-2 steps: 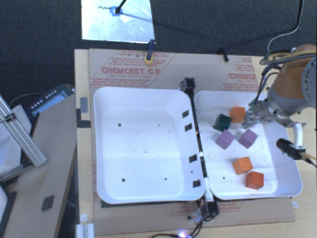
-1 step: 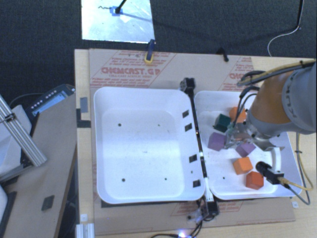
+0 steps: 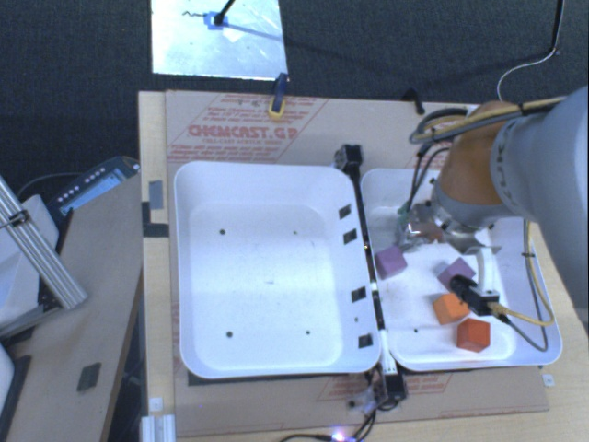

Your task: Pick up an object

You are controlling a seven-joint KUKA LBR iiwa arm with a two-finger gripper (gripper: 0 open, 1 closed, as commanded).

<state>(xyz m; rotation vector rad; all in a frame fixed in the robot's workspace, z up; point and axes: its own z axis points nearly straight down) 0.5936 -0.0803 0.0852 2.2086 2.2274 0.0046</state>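
Over the smooth white right bin (image 3: 543,339), pincer (image 3: 411,233) beside a purple block (image 3: 391,261); grip state unclear.

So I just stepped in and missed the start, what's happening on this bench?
A grey arm reaches in over the right bin, its gripper low near the bin's left side, beside a purple block. Another purple block, an orange block and a darker orange block lie loose in that bin. Nothing is visibly held yet.

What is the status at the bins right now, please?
Hand low in right bin, grip state unclear. Purple block just below it, not lifted. Second purple block and two orange blocks nearby.
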